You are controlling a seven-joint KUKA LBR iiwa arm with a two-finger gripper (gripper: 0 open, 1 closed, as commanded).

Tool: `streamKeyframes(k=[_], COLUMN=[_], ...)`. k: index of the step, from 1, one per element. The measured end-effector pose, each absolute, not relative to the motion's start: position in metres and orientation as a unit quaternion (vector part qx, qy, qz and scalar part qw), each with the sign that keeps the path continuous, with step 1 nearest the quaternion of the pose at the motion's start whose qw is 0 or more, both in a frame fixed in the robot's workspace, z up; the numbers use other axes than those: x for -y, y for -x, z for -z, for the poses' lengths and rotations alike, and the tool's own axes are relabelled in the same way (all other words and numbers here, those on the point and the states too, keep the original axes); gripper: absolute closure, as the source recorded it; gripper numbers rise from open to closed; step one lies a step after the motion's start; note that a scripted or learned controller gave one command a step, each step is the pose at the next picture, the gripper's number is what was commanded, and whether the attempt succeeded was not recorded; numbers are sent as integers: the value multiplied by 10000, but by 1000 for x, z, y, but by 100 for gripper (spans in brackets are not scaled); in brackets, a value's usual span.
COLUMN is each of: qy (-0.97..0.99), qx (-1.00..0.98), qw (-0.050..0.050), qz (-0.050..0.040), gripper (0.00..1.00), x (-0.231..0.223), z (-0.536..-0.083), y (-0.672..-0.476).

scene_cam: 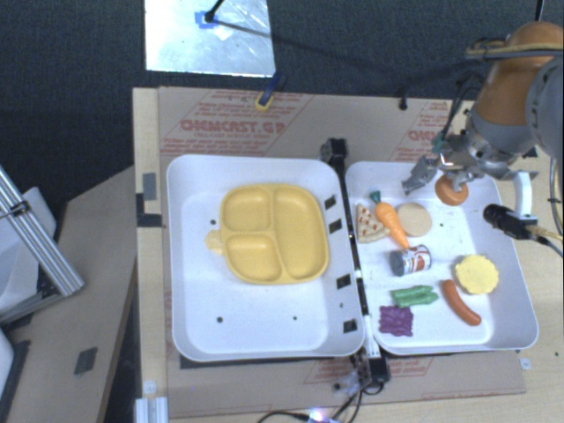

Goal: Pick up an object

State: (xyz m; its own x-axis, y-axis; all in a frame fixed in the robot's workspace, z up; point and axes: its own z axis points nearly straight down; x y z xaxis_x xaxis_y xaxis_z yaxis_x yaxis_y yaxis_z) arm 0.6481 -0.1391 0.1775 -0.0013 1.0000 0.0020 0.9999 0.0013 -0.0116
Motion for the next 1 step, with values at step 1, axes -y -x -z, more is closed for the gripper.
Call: streamKeyframes(k=[1], qy=[7059], qx=[7083], qw=[-4], qz=[5], gripper=[0], x=[139], z=[-186], y=[-651])
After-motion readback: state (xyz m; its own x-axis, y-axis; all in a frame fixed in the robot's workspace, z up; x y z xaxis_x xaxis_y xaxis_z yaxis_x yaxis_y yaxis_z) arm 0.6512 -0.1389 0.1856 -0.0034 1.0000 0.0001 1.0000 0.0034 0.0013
